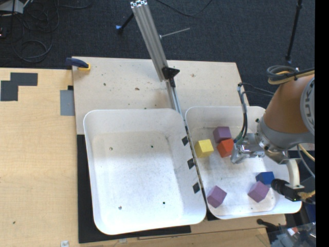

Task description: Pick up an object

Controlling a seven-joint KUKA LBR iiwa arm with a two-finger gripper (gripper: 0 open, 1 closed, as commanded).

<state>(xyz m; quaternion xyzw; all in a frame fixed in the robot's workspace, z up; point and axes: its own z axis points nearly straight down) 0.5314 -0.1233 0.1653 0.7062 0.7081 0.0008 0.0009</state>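
We observe two shallow white bins side by side on the counter (128, 84). The left bin (103, 133) carries only dark specks. The right bin (205, 118) contains six blocks: a yellow block (204, 147) near the dividing rims, a purple block (222, 134) toward the far wall, an orange block (225, 147) touching that purple one on its near side, a second purple block (216, 195) by the near left corner, a third purple block (258, 191) near the front wall, and a blue block (265, 177) just beside it. The arm (290, 109) reaches in from the right. Its pincer (239, 152) sits low in the right bin, just beside the orange block on its right side. We cannot tell from this angle how its tips stand, nor whether it touches the orange block. A slanted metal rail (151, 37) rises behind the bins.
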